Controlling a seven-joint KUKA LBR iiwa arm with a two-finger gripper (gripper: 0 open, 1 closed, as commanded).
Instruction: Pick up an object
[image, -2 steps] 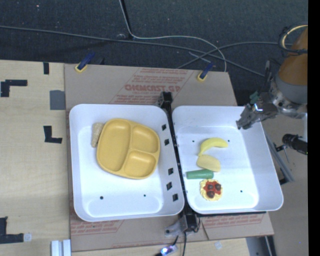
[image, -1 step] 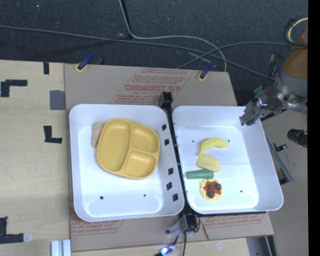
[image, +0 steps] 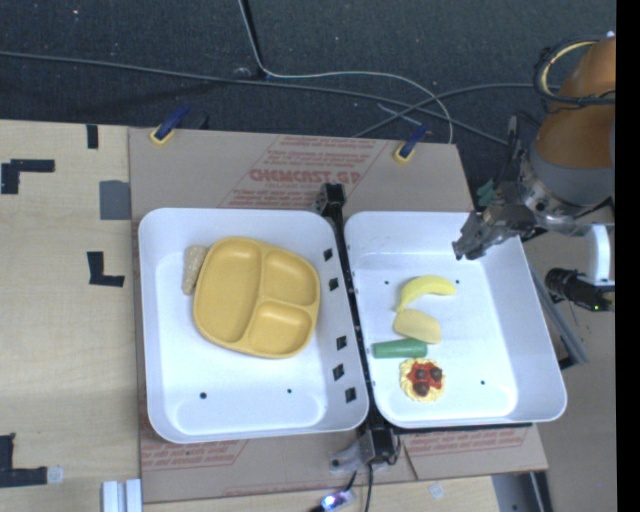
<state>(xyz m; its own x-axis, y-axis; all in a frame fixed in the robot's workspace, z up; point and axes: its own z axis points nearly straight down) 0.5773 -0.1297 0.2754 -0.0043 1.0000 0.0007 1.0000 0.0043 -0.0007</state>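
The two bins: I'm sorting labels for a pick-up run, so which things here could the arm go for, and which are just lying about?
Could be picked:
- banana
- pale yellow piece
- green stick
- small pizza
- yellow divided plate
- tan piece tucked beside the plate
- gripper, above the right bin's upper edge

Just lying about:
- cardboard sheet
- clamps
- cables

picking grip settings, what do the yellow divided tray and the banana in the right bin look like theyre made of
Yellow divided tray: looks like moulded hard plastic, smooth with a soft sheen; even colour and rounded compartment walls suggest it.
Banana: probably a plastic toy, uniform bright yellow with no spots or stem detail, though too small to be sure.
Both sit in white bins that also look like smooth plastic.
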